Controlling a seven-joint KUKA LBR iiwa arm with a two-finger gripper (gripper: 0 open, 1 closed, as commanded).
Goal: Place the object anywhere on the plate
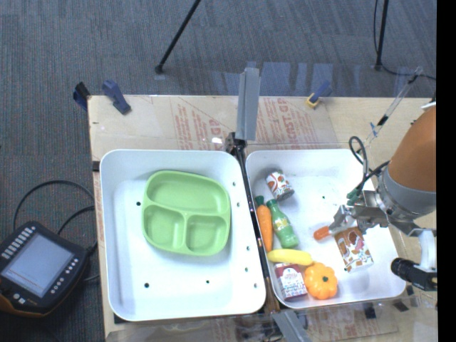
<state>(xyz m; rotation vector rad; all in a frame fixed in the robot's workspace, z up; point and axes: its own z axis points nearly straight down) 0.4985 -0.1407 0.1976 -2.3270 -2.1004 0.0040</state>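
Green plastic plate (188, 213), three compartments, lying flat in the left bin (121, 276), nothing on it. Across the divider, in the right bin (313, 166), a row along the left wall: small can (279, 185) on its side, orange carrot (265, 225) and green bottle (283, 224) lying side by side with long axes running roughly away from the camera, then yellow banana (289, 256) crosswise, a red-labelled carton (291, 281) and an orange pumpkin (321, 281) near the front edge. Further right, a small orange piece (322, 232) beside a brown-and-white juice carton (354, 249), lying flat, long axis slanting from upper left to lower right. Gripper (353, 217) directly over the carton's upper end, low in the bin, reaching in from the right; whether open or closed, cannot tell, and no object visibly between the fingers. Likely target the juice carton or the orange piece, both right under the gripper. Key relation: plate well apart to the left of the gripper, beyond the wall between the bins, so a carry leftward over the divider and the row of food items.
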